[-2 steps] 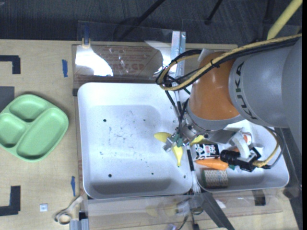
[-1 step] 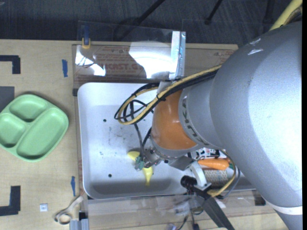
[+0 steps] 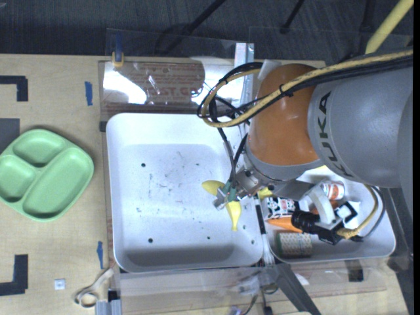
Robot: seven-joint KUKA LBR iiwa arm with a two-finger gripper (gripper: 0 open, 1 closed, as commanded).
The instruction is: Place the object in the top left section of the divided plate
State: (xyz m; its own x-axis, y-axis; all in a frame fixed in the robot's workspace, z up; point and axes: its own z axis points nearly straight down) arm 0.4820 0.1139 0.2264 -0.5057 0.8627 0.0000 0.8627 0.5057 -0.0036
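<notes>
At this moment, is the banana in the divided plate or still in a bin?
Still in a bin: the banana lies at the left bin's right edge, under the end effector. The green divided plate sits apart, left.

Robotics lab; taped bench (image 3: 52, 84); white bins (image 3: 131, 149)

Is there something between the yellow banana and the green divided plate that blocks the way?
The left bin's raised wall stands between the banana, at the gripper near the bin's right side, and the green divided plate on the bench to the left. Otherwise nothing visible blocks the path.
</notes>
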